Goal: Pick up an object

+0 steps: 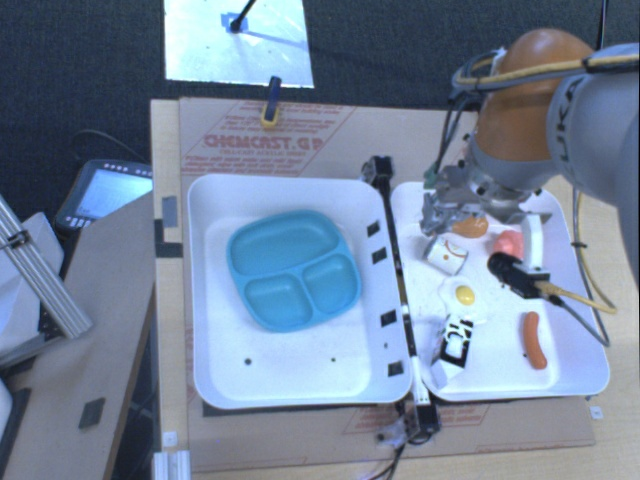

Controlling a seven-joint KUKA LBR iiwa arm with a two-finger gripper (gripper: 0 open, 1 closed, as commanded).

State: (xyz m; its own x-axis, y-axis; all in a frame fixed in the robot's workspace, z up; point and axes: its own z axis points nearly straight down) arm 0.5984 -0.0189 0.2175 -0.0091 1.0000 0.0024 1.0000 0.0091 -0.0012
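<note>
My gripper (436, 224) hangs over the upper left part of the right bin (585, 368). Just below its tip lies a small white cup (446, 256) with a red mark, very close to it or touching. An orange rounded piece (471, 227) sits just to the gripper's right, with a pink piece (507, 242) and a white stick-like object (533, 236) beyond. Lower down are a fried-egg toy (463, 294), a black-and-white object (457, 340) and a red-orange sausage (534, 340). Nothing shows as lifted off the bin floor.
The left bin (215, 368) holds a blue divided plate (293, 270). A ridge with black clips (392, 268) separates the two bins. The arm's grey body and orange band (530, 88) reach in over the right bin's far side.
</note>
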